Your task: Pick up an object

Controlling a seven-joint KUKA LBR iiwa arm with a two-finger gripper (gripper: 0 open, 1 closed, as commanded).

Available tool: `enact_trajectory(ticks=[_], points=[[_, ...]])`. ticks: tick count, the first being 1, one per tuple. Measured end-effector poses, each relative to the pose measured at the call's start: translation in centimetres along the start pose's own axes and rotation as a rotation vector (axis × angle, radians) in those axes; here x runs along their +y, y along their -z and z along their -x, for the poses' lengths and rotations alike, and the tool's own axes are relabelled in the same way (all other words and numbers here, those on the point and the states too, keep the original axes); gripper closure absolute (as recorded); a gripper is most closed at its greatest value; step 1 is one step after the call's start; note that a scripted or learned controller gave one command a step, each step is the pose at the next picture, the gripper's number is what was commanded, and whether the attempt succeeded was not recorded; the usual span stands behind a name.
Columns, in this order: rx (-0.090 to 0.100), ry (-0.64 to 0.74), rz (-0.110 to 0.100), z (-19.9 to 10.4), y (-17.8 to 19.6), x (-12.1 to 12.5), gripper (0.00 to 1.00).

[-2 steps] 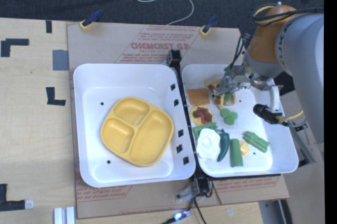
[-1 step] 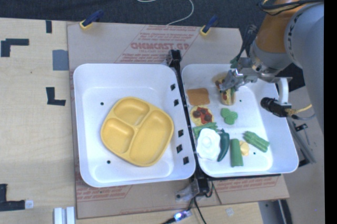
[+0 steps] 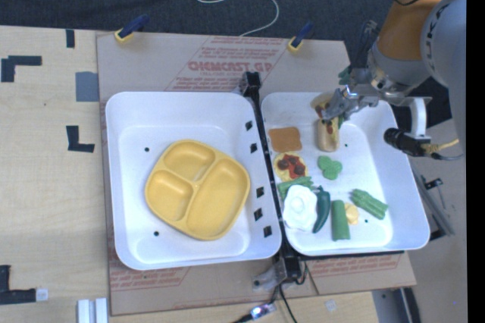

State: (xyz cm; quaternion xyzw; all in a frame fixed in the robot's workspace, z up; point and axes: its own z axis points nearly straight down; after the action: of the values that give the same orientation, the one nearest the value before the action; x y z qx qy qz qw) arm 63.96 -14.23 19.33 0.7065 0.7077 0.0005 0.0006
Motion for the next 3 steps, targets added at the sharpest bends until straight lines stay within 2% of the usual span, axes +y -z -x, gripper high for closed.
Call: enact_trajectory(ticks=[1, 2, 3], points=[[0.0, 0.0, 0.0, -0.1, 3.3, 0.1, 1.0], [0.001, 0.003, -0.005, -6.1, 2.7, -0.3, 1.0], [0.001, 0.004, -0.002, -11.0, 3.9, 0.9, 1.0]])
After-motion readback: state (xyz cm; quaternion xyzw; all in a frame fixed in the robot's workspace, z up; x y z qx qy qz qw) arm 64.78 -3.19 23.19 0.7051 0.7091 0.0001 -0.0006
